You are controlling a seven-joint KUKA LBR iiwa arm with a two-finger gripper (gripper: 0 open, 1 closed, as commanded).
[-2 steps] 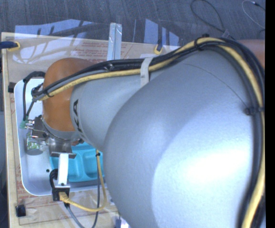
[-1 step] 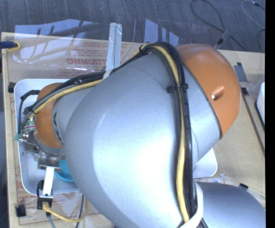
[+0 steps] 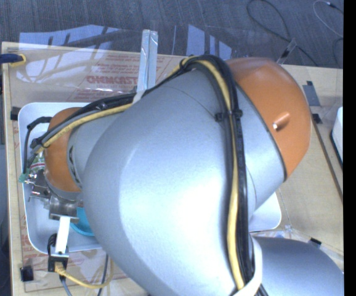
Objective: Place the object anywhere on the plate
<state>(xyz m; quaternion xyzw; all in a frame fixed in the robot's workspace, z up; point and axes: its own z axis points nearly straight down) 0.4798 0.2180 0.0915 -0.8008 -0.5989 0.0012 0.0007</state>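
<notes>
Well, one grey arm (image 3: 184,184) spans both bins, its gripper (image 3: 47,203) over the left bin (image 3: 27,119) at eight o'clock; whether it is parted or closed cannot be told. One blue plate (image 3: 83,222) edge lies in that bin at seven o'clock, just beside the gripper.

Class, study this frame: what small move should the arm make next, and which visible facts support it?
Probably a short rise of the wrist. It hangs low in the left bin, right beside a blue rim, possibly the plate, while the arm covers most of both bins. Whether anything is held cannot be told, so lifting clear seems safest.
</notes>
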